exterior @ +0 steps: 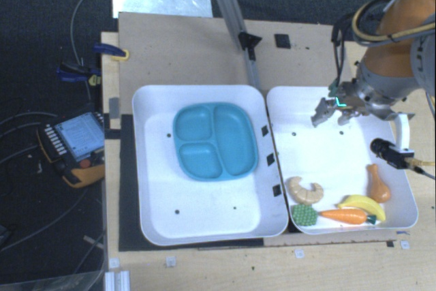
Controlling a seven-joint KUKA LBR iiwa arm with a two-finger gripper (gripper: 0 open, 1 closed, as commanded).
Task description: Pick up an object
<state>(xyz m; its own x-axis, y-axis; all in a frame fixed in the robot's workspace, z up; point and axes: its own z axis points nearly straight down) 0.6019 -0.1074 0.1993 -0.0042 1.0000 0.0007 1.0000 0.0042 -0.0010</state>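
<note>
With its fingers seen apart and nothing between them, the tool was held over the right bin's far part, so a descent squarely over the carrot at the near edge was judged best.

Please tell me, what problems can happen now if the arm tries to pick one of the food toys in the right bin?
1. The toys crowd together at the near edge: carrot, banana and broccoli touch or nearly touch, so a grasp may catch two or push one aside.
2. They lie close against the right bin wall, which may block a finger.
3. The tool hovers over bare floor, far from the toys; shutting here would likely grab nothing.
</note>
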